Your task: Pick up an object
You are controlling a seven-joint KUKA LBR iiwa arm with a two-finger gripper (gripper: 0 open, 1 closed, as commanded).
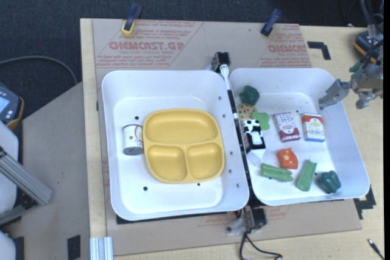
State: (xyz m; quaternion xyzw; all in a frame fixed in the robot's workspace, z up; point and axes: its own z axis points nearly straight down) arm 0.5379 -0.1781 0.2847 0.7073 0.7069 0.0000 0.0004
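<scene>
The right bin (pixel 341 100) holds several small items. Among them are a dark green piece (pixel 250 94), a black and white toy (pixel 253 131), a red and white packet (pixel 285 126), a red and blue carton (pixel 313 128), an orange pepper (pixel 287 158), green vegetables (pixel 306 175) and a dark green pepper (pixel 329 181). My gripper (pixel 348 96) hovers over the bin's far right rim, above and right of the carton. Its fingers are spread apart with nothing between them.
In the left bin (pixel 116 94) lie a yellow divided plate (pixel 183 144) and a small can (pixel 132 139) to its left. Two clamps (pixel 130 20) hold the board at the back. Cables and fittings sit along the divider between the bins.
</scene>
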